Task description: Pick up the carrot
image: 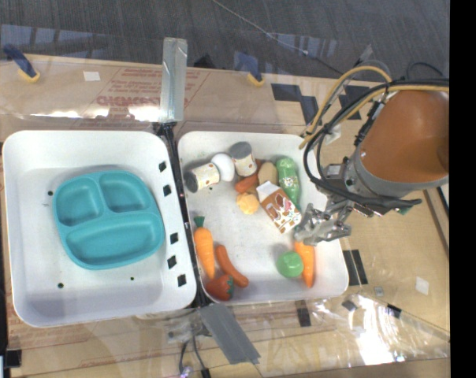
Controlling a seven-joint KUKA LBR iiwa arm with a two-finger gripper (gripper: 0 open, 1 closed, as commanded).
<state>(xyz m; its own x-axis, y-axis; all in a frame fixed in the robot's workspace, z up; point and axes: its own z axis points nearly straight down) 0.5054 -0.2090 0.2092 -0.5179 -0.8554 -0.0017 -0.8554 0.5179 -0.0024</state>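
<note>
Two orange carrots lie in the right bin (332, 278). One carrot (306, 264) rests near the bin's right front corner, beside a green round toy (289, 264). The other carrot (204, 251) lies along the bin's left wall. My gripper (323, 228) hangs over the right side of this bin, just above the top end of the right-hand carrot. Its metal tip is close to that carrot, and contact cannot be judged from this angle.
A teal divided plate (108, 217) sits in the left bin (25, 164). The right bin also holds a white picture box (277, 206), a green bottle-like toy (288, 177), two small cans (202, 178) (242, 158), a white ball (222, 164) and a red sausage (230, 268).
</note>
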